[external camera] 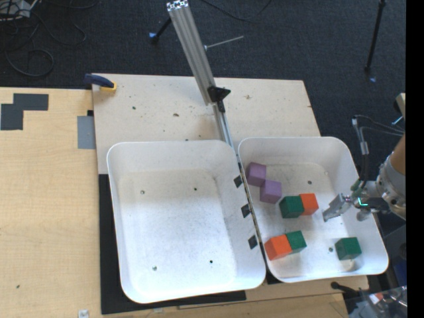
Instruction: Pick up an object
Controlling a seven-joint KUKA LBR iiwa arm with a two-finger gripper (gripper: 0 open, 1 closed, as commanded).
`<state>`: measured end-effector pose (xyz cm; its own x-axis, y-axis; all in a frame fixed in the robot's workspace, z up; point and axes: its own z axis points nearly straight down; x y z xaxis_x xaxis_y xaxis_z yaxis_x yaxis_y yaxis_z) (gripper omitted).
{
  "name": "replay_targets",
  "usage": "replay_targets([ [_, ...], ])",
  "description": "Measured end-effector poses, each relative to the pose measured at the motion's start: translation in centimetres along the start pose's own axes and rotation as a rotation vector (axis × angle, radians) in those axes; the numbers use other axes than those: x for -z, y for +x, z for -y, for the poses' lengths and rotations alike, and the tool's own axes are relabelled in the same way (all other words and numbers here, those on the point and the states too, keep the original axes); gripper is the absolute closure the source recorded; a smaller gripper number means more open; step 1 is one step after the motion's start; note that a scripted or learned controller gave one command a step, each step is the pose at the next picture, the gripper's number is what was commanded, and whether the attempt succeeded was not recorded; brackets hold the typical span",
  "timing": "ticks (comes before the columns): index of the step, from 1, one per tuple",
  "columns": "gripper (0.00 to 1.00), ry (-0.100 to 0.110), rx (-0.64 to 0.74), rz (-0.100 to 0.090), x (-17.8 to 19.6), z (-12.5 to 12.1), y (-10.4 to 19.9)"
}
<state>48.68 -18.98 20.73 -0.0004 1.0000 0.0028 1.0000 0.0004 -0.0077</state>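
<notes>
Dark carpet floor [278, 38] behind a light wooden bench [40, 197].

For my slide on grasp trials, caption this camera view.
Arm's gripper poised in the right bin beside purple blocks, green-orange pairs and a green cube.

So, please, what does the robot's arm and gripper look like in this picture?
At the right edge, the gripper is a small grey metal piece with pale fingers. Behind it sits a grey wrist with a tiny teal light. An orange band shows above it, and thin dark cables rise nearby.
</notes>
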Motion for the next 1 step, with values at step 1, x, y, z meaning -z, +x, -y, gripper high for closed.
replay_targets([
  [1, 0.0, -0.005, -0.003, 0.001, 0.21, -0.08, -0.06],
])
